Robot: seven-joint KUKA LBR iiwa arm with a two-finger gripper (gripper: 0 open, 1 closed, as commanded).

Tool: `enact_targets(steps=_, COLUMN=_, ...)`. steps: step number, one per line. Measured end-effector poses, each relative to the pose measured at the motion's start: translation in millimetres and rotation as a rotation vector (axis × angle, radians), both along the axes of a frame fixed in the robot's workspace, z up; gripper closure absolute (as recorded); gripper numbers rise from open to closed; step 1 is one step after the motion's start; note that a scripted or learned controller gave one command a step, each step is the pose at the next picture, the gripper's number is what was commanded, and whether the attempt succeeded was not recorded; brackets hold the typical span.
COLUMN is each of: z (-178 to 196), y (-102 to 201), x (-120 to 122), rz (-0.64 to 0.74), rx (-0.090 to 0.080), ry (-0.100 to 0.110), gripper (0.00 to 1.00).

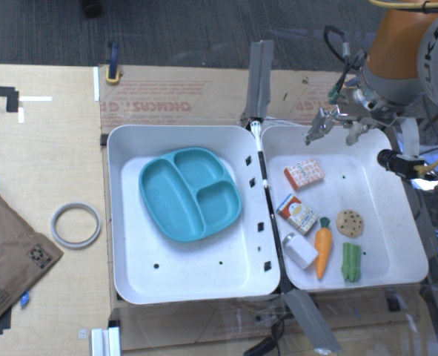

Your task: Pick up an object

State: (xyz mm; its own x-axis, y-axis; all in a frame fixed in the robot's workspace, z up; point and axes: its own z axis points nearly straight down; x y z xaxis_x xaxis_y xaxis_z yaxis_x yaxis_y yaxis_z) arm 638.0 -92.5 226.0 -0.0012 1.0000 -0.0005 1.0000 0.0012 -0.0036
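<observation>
The grey arm's two-finger metal gripper (pixel 336 127) hangs over the far rim of the right-hand shallow white bin (pixel 404 273), its fingers spread apart with nothing between them. Whether it hovers above the rim or touches it is hard to judge from this slant.

Nearest the gripper, just toward the camera from it, lies a small red-and-white printed box (pixel 304 173). Further from it in the same direction sits a small orange-and-white carton (pixel 296 213), and beyond that a plain white block (pixel 302 251), which touches an orange toy carrot with a green top (pixel 322 249). Beside the carrot, on the arm's side, lies a round brown biscuit with dark chips (pixel 350 223), and below it a green ridged toy vegetable (pixel 351 262).

Well away from the gripper, in the left-hand shallow white bin (pixel 122 199), rests a teal plastic plate with three compartments (pixel 190 193). On the bench beyond that bin lies a grey tape ring (pixel 75 224).
</observation>
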Motion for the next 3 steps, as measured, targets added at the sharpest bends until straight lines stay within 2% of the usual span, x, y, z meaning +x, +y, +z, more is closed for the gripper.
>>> enact_targets(steps=1, z=-128, y=-15, x=-16, rz=-0.099, rx=-0.001, ry=-0.008, gripper=0.0)
enact_targets(steps=2, z=-118, y=-17, x=-16, rz=-0.105, rx=-0.003, ry=-0.01, gripper=1.0)
enact_targets(steps=3, z=-118, y=-17, x=-16, rz=-0.105, rx=-0.002, ry=-0.01, gripper=0.0)
